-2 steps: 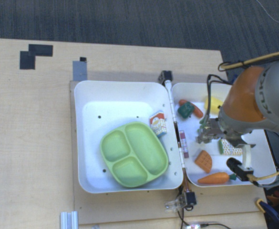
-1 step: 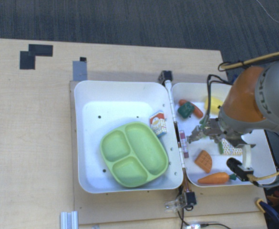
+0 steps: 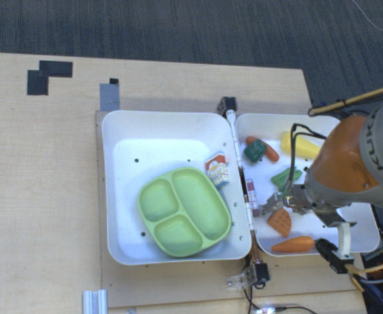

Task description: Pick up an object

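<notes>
My gripper point(image 3: 274, 205) hangs low in the right bin point(image 3: 368, 237), near its left wall. Just below it lies an orange waffle-textured piece point(image 3: 279, 223), and I cannot tell whether the two touch. An orange carrot point(image 3: 294, 244) lies along the bin's near wall. A green leafy piece point(image 3: 286, 177) sits just above the gripper, partly under the arm. Farther back are a dark green vegetable point(image 3: 255, 152) with an orange piece point(image 3: 270, 154) against it, and a yellow item point(image 3: 300, 146).
The left bin point(image 3: 122, 175) holds a green divided plate point(image 3: 184, 211) and a small white and red carton point(image 3: 218, 169) at the plate's far right edge. A ridge point(image 3: 241, 175) separates the bins. The arm's orange band point(image 3: 342, 159) covers the right bin's right part.
</notes>
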Controlling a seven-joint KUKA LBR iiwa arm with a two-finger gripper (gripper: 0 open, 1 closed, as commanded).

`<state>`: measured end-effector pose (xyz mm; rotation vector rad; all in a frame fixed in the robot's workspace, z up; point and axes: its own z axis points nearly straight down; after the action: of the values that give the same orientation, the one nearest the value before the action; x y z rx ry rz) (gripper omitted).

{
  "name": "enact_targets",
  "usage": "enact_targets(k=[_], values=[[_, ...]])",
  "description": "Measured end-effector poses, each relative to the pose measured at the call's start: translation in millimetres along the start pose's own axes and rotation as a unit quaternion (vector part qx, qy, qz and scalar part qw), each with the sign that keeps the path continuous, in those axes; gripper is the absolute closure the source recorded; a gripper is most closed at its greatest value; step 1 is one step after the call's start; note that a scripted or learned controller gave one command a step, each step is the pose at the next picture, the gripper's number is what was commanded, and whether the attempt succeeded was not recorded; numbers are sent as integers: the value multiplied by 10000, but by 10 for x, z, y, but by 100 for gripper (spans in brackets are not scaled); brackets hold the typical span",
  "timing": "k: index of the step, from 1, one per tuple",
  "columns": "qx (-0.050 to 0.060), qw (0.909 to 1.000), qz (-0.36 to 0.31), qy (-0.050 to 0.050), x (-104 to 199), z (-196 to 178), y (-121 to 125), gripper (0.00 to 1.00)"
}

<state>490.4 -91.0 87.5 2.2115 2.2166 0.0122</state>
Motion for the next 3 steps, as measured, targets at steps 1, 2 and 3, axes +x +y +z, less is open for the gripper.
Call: enact_targets(k=[1,2,3], values=[[-24,10000,-4,-3,-1,-112,21,100],[-22,10000,-4,-3,0,-111,19,0],[-37,10000,-11,-1,6,-216,35,100]])
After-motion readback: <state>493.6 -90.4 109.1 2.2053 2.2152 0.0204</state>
